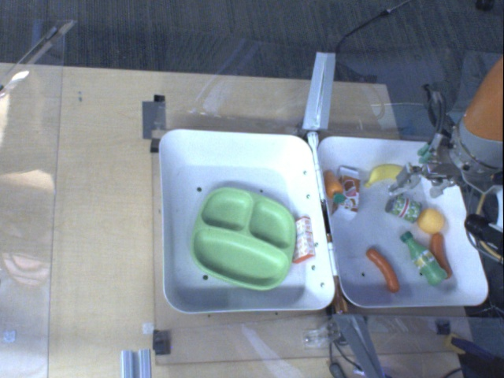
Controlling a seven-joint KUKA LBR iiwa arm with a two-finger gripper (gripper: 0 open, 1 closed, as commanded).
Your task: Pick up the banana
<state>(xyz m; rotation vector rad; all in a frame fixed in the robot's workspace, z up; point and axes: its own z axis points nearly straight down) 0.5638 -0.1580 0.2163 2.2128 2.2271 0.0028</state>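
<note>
We find the banana (383, 173) in the right-hand bin (472, 294), lying near that bin's far wall at about twelve o'clock from the bin's middle. The gripper (421, 173) hangs just beside it, at the banana's three o'clock, and its thin fingers look spread apart with nothing between them; the metal is small and tangled against the white floor, so we read that as likely, not certain.

Our judgement is that the step in hand is the final approach. To do it well, we would shift the gripper toward nine o'clock until it is centred over the banana's thickest part, turn the wrist so the fingers straddle the fruit across its short width, and only then descend and close.

The crowding matters. A small can with a red and green label (405, 207) lies just at the banana's five o'clock, a red and white carton (349, 192) sits at its seven o'clock, and an orange piece (334, 184) is at the carton's nine o'clock near the bin's left wall. A finger landing on any of these would spoil the closure. The lemon (431, 221), green bottle (422, 260) and sausage (383, 268) lie farther toward six o'clock, well apart. The left bin (181, 211) with its green divided plate (242, 237) is no concern.
</note>
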